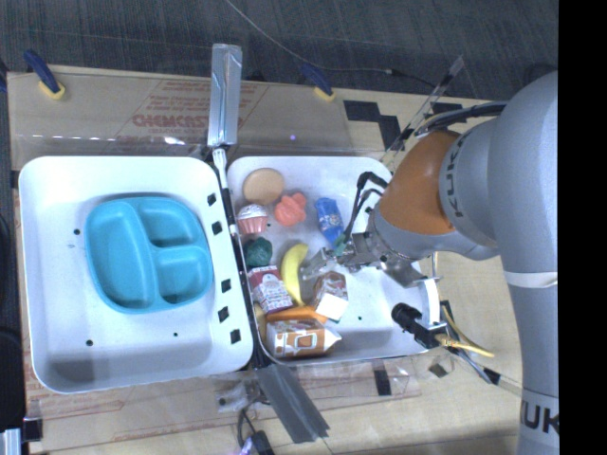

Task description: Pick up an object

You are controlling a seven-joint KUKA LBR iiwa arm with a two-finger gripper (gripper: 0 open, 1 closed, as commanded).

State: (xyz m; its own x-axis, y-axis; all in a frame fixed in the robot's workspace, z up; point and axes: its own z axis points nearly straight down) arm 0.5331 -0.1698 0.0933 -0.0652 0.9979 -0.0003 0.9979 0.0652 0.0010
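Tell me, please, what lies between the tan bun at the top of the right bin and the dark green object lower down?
In the camera view, a pink cupcake sits between the bun and the green object, close against the right bin's left wall.

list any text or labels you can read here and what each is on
"KU": white letters on the grey arm, cut off at the picture's lower edge.
Red print on the clear sheet behind the bins: too blurred to read.
Packaging print on the orange carton and the red-and-white packet: too small to read.
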